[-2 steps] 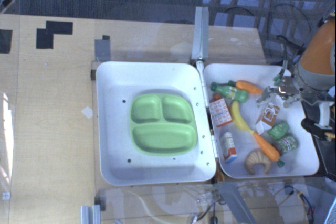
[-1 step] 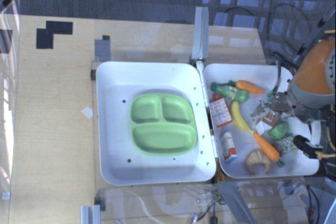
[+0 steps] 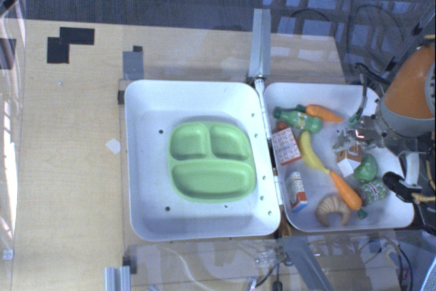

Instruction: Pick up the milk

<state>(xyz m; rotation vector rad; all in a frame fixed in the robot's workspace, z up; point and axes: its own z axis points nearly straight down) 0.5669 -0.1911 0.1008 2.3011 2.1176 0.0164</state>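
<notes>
camera view: your milk (image 3: 296,190) lies left of and nearer than the gripper (image 3: 355,135), upright along the bin wall; whether the gripper is spread, you cannot tell

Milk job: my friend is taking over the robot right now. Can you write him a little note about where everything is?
Gripper: low over the right bin, near its right side; I can't tell if it's open or shut, and no milk is seen in it.
Milk: lying in the right bin near the left wall, between the red box and the croissant.
Green tray: in the left bin.
Done: nothing yet.
Left: reach the milk, grasp it, lift it.
</notes>
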